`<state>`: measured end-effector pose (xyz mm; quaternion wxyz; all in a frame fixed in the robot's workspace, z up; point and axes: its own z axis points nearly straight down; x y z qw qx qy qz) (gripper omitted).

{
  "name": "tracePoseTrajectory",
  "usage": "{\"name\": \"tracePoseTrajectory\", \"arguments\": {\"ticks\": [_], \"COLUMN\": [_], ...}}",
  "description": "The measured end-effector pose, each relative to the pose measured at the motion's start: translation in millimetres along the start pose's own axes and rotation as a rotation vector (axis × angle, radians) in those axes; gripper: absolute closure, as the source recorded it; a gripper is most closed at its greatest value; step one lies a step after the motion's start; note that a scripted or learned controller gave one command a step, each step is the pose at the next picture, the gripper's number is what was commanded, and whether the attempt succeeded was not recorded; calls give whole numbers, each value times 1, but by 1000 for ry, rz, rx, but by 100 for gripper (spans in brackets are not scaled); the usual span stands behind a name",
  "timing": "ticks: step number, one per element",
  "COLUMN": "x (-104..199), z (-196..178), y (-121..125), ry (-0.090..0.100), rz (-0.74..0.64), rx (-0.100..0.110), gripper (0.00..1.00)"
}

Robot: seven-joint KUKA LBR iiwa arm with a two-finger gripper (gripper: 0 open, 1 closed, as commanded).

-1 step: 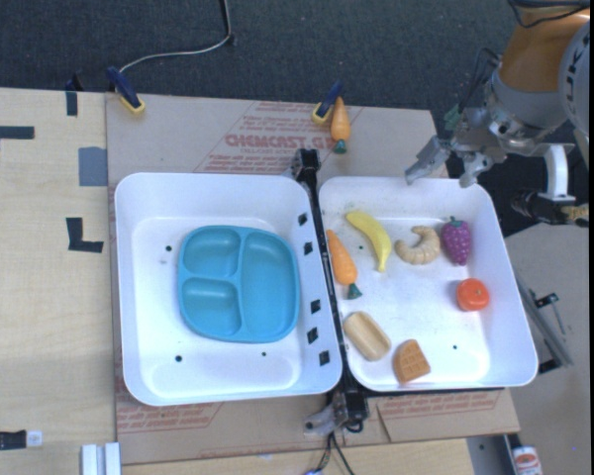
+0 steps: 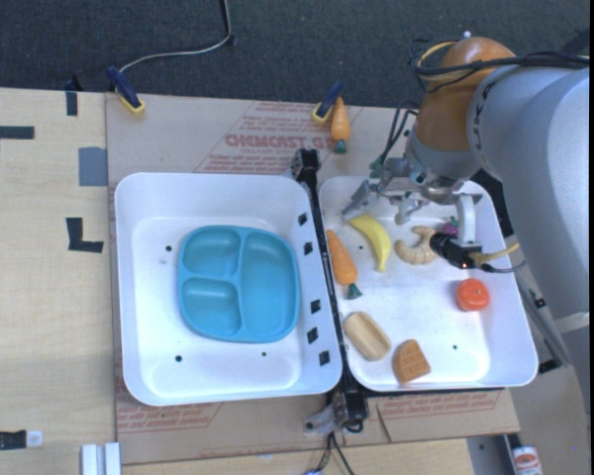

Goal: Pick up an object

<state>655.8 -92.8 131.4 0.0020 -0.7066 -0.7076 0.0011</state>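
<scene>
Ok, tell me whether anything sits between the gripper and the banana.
Nothing visible does. The gripper hangs over the right bin near its back edge, just above the banana, with bare white floor between. The carrot lies to the banana's left, off the path.

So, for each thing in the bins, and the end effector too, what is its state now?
blue plate: flat in the left bin, nothing on it
banana: lying loose
carrot: lying by the divider
croissant: loose
tomato: loose
end effector: above the right bin
</scene>
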Motion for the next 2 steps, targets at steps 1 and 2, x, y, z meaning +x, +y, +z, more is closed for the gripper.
{"name": "tracePoseTrajectory", "arguments": {"ticks": [1, 2], "x": [-2, -1], "z": [46, 36], "y": [-2, -2], "ry": [-3, -3], "rz": [0, -1], "rx": [-5, -6], "gripper": [0, 100]}}
